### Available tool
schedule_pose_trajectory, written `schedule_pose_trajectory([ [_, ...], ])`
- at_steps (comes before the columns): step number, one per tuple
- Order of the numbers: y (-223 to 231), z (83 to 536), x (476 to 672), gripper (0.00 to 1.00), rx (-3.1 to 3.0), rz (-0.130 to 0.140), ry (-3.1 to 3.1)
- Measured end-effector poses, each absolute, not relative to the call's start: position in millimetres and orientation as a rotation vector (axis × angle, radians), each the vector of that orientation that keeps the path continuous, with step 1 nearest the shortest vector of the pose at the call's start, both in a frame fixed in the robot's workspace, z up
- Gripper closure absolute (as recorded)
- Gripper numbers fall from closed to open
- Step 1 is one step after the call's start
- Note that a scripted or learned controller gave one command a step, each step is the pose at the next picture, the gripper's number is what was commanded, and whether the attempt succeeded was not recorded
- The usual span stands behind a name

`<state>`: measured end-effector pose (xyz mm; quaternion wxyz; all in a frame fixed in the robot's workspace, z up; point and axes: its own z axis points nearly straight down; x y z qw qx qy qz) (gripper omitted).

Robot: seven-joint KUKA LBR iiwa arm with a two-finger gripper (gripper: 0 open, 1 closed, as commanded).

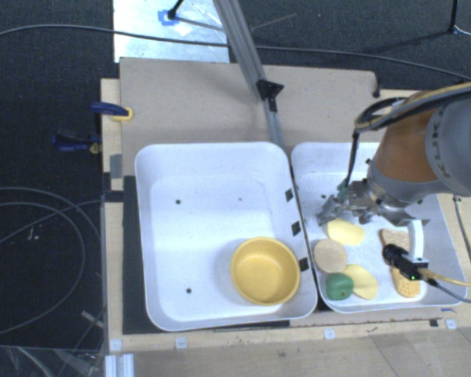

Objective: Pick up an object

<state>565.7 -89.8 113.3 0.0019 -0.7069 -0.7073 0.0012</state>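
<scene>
Nearest the camera, along the right bin's [310,159] front wall, lie a green ball [340,286] and, just beside it on the right, a yellow slice [363,283]; further right a waffle-textured tan piece [407,284] rests near the front corner, with a black and white part of the tool and a small green light above it; a yellow cable runs off from there toward the right. Just behind the ball sits a beige disc [330,254], touching or nearly touching the ball's top edge; behind the disc lies a pale yellow lump [345,232], and to its right a tan wedge [393,238].

In the left bin [180,163] a yellow bowl [265,270] stands upright near the front right corner, well apart from the other things.

The gripper [339,209] hangs over the middle of the right bin, just behind the pale lump, its grey metal parts pointing down and toward the left; whether the fingers are spread or pressed together I cannot tell, and nothing can be seen between them. Above it the arm [439,148] comes in from the right, the orange band [404,144] sitting over the wrist and the grey link beyond it; black cables loop over the top of the band.

Farther back, the brown bench [220,100] carries a slanting grey pole [243,42] with a black clamp; blue and yellow clamps [94,128] grip the bench's left edge.
</scene>
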Motion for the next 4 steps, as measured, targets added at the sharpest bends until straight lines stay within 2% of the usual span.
schedule_pose_trajectory([
  [1, -90, 128, 567.7, 1.00, -2.224, -0.003, -2.223],
  [3, -91, 255, 574.8, 1.00, -2.220, -0.008, -2.233],
  [4, -91, 291, 576.2, 1.00, -2.219, -0.006, -2.231],
])
